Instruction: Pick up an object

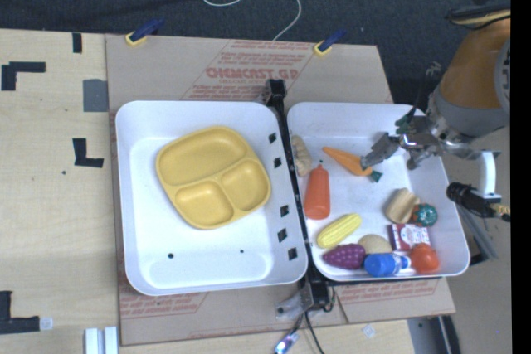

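We see the carrot lying flat in the upper middle of the right bin, orange body with a green tip pointing right. The gripper sits right at that green end, touching or nearly so; we cannot tell how its jaws stand or whether anything is between them. The arm comes in over the bin's right rim.

Left of the carrot: an orange bottle standing near the divider, and a small tan piece above it. Below: corn, purple grapes, a blue bottle, a red tomato, a small red carton, a tan bread piece and a teal ball, all bunched in the lower right corner.

The left bin holds a yellow divided plate, well apart from the gripper.
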Robot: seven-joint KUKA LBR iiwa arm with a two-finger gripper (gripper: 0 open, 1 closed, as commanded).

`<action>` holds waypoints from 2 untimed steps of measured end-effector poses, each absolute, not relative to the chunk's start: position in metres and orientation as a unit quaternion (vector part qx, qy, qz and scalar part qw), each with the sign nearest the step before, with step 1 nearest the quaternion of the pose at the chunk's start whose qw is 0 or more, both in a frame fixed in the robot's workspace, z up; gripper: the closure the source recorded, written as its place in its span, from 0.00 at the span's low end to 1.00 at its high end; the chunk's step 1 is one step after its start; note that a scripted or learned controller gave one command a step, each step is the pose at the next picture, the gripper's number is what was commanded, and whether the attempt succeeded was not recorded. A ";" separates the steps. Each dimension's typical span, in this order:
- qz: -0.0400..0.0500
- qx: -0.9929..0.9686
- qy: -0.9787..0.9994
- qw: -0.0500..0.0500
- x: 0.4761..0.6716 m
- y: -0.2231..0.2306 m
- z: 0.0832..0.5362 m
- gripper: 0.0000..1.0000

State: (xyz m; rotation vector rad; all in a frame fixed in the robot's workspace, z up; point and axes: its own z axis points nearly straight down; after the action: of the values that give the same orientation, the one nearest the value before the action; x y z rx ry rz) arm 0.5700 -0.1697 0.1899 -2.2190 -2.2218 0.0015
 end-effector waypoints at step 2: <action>0.001 -0.707 -0.708 0.003 0.482 -0.113 0.153 1.00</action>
State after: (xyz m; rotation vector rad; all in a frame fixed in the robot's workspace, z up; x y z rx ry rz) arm 0.4823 -0.1127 0.1528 -2.2160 -2.2192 0.0042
